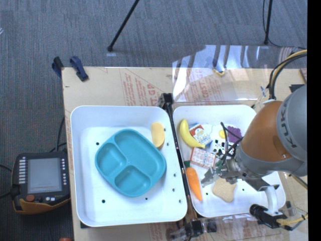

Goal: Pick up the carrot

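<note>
The orange carrot [194, 183] lies in the right bin [248, 109], close to its left wall, with its tip toward the front. My gripper [216, 172] hangs low over the bin just right of the carrot, near its thick end and beside a tan slice [224, 190]. From this angle I see nothing held in it. The grey arm with its orange band [268, 134] covers the bin's right part.
The right bin also holds a banana [188, 133], a small printed box [200, 132], a red-and-white card [202, 157] and a purple item [233, 132]. In the left bin [80, 134] lie a blue divided plate [130, 162] and a yellow piece [158, 134]. A pendant [42, 177] sits left of the bench.
</note>
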Available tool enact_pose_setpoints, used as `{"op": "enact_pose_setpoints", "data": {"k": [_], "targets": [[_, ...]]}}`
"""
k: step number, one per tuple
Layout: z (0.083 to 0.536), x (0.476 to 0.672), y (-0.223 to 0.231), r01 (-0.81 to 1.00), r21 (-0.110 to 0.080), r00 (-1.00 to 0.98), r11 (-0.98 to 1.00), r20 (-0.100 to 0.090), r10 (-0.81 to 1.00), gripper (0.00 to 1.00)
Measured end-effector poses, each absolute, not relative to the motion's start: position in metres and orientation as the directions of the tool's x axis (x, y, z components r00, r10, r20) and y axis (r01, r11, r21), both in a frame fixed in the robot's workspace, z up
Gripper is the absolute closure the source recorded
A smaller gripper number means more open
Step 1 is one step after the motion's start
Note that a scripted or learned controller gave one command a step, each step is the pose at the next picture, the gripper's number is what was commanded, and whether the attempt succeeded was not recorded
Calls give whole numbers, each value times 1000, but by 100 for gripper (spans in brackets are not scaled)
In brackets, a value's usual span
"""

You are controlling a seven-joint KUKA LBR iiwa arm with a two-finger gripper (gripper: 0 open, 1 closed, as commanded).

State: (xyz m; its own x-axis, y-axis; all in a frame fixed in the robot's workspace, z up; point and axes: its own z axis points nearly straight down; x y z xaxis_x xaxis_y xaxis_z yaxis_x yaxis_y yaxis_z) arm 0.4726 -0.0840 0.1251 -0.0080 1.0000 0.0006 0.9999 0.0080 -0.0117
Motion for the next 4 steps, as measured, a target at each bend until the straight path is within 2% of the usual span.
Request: {"op": "enact_pose_setpoints", "data": {"k": [1, 2, 3, 4], "targets": [[88, 475, -85, 968, -2, 250, -250, 1, 968, 0], [89, 527, -82, 946, 2, 324, -324, -3, 946, 0], [88, 477, -82, 768, -3, 640, -640, -2, 768, 0], [97, 477, -82, 770, -8, 638, -638, -4, 770, 100]]}}
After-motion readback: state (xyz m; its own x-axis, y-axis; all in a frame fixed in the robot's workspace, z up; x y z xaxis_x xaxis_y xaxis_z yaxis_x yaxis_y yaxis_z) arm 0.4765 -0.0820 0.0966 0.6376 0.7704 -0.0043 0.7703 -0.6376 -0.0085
